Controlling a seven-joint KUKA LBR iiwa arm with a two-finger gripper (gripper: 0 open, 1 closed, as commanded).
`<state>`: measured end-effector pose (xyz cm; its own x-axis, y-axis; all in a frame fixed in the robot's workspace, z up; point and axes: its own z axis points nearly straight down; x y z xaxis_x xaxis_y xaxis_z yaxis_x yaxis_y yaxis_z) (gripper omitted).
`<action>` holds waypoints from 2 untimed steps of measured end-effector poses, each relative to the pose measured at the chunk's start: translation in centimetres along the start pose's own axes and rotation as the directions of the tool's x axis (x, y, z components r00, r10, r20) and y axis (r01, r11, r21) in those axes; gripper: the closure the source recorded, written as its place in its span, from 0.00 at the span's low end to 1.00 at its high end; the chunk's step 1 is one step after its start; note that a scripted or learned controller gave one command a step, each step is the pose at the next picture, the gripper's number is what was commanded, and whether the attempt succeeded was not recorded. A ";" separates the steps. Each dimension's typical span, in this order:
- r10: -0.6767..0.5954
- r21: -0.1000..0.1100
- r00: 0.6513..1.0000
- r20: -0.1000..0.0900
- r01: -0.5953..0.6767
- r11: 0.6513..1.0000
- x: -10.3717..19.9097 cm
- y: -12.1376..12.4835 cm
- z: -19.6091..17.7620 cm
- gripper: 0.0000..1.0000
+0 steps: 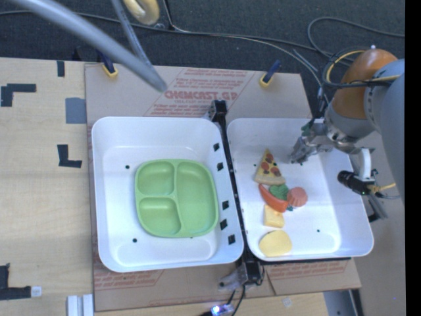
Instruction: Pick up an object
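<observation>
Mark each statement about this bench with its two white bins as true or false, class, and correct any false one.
1. The green divided plate lies in the left bin. True.
2. The pizza slice lies on the green plate. False: it lies in the right bin, apart from the plate.
3. The gripper is above the right bin, to the right of the pizza slice. True.
4. The gripper holds the yellow round piece. False: that piece lies on the bin floor near the front edge, away from the gripper.
5. The toy foods are gathered in the right bin's left half. True.
</observation>
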<state>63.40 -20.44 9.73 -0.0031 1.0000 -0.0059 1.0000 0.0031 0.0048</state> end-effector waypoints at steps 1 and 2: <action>0.001 0.001 1.000 -0.006 -0.001 1.000 -0.2 0.9 -4.6 1.00; 0.001 0.000 1.000 -0.006 -0.001 1.000 0.5 0.6 -10.6 1.00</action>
<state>63.98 -19.88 20.37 -0.0024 1.0000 -0.0004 1.0000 0.0024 0.0044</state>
